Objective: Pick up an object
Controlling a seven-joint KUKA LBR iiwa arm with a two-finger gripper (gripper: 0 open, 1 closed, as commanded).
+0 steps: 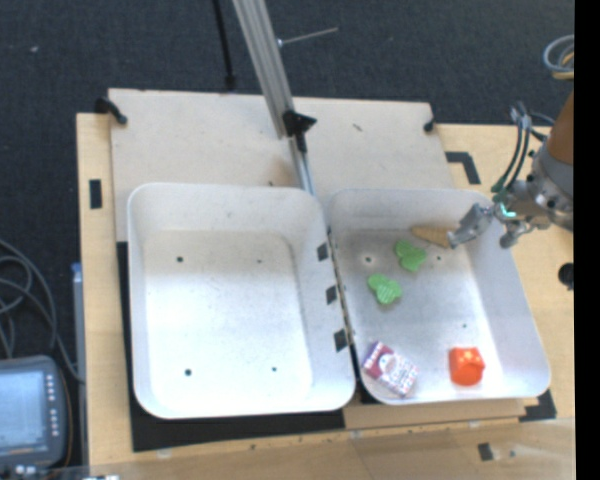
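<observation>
A light wooden bench (98, 268) stands on dark carpet and carries a paler board (380, 133) across its far half. Two shallow white bins sit side by side on it, their inner rims touching. The left bin (145, 268) rests over a black mat that shows along its left and near edges. The right bin (510, 298) lies slightly skewed, its near right corner close to the bench's near edge. A slanted aluminium post (270, 68) rises from the far side of the board, between the two bins. Small black corner marks dot the bench around the bins
</observation>
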